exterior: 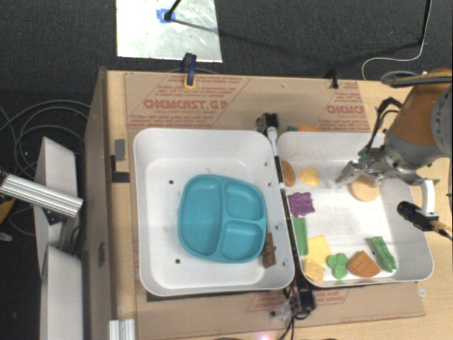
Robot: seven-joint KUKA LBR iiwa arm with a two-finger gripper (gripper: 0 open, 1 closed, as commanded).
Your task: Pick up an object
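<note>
A brown cardboard-covered worktop is carrying two shallow white plastic bins side by side. The left white bin is holding a teal plastic plate with three compartments, lying flat near the bin's centre, and a small dark brown piece is resting just beside the plate's lower right edge, against the divide between the bins. The right white bin is holding an assortment of toy foods. A small yellow rounded piece and an orange oval piece are lying near its upper left; a purple grape-like cluster is sitting below them. A long green stick-shaped piece is lying along the left wall, with a pale yellow wedge just beside it. Along the lower wall, a green knobbly piece, an orange waffle-patterned piece and a green ridged piece are lying in a row.

The grey arm with its orange band is reaching in from the right, and its claw is hanging over the upper part of the right bin. A tan round disc-shaped piece is lying directly beneath the claw, partly covered by it. Whether the claw is apart or together cannot be told, nor whether it is touching the disc.
</note>
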